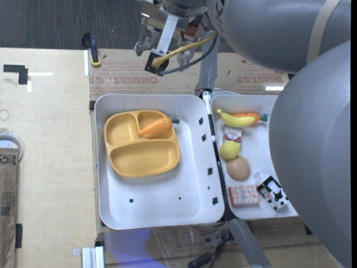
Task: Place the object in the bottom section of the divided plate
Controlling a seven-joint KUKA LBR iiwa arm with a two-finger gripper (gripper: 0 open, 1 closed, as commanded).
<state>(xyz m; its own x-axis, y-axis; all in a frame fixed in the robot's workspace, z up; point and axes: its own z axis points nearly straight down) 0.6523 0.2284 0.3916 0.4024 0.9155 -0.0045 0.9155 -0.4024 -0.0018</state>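
Gripper (149,46), jaw state impossible to tell, hangs above the bench; the carrot (157,127) lies below it, on the divided plate (143,161) upper-right section.

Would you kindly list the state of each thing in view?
carrot: lying across the plate's upper right section, tip over the rim
divided plate: flat in the left bin, bottom section bare
banana: lying in the right bin
gripper: above the bins, holding nothing

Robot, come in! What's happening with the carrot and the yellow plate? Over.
Gripper up above the bins, away from the plate. Carrot lying across plate's top right section, not the bottom one. Bottom section open, nothing blocking.
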